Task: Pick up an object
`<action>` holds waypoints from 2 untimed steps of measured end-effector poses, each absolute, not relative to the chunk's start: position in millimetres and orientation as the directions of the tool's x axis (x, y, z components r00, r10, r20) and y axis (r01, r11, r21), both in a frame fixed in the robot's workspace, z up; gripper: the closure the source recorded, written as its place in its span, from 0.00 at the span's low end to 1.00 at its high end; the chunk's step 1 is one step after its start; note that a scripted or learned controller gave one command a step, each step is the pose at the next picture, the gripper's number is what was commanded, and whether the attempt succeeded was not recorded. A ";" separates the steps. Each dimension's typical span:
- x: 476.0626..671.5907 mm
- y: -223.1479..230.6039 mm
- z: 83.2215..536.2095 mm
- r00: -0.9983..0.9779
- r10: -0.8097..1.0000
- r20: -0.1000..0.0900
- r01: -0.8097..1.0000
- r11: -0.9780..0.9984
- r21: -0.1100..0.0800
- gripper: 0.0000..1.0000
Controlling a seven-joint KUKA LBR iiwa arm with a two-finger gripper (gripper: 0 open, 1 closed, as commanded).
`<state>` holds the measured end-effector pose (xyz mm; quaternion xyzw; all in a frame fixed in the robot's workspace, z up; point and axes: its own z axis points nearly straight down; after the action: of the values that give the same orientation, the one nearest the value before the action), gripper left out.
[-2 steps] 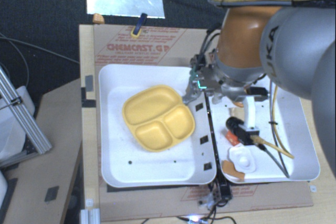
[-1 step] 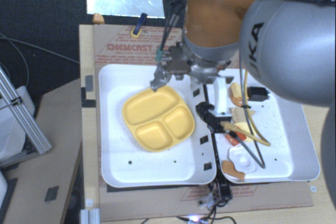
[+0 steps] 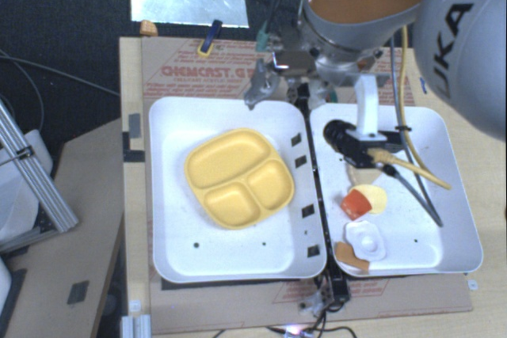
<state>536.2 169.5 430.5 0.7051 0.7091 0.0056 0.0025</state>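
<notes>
Trouble starts on the left, I judge, with the yellow tray (image 3: 238, 178), which lies in the middle of the left bin (image 3: 170, 249); it is broad, shallow and smooth, with three compartments and rounded rims, flat on the bin floor and turned at a slant; a narrow pinch has only the thin rim or an inner divider to bite on, so a descent onto its open face would likely close on nothing or skid off; a hold at one edge could tip it and let it slide out on the lift.

The gripper (image 3: 265, 83) hangs at the far edge of that bin, close to the wall between the two bins, over the rim rather than over any object; whether it is open or closed I cannot tell, as the wrist crowds the spot; a straight drop from there could strike the rim.

In the right bin (image 3: 444, 241) small things cluster toward its near left: a red piece (image 3: 356, 204) touches a pale yellow disc (image 3: 375, 198); nearer lies a white egg toy (image 3: 366, 240) with a brown piece (image 3: 348, 256) at its near-left edge; they sit so close that a reach for one could shove its neighbour; the egg toy looks flat and hard to get under; the red piece stands taller and seems the easier pick.
</notes>
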 end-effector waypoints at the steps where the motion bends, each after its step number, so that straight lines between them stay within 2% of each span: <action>1: 484.5 201.8 527.3 -0.010 1.000 0.008 1.000 0.010 0.012 0.00; 2: 487.0 199.8 532.1 -0.010 1.000 0.003 1.000 0.010 0.006 1.00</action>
<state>487.0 199.8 532.1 0.7036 0.7106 0.0033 0.0011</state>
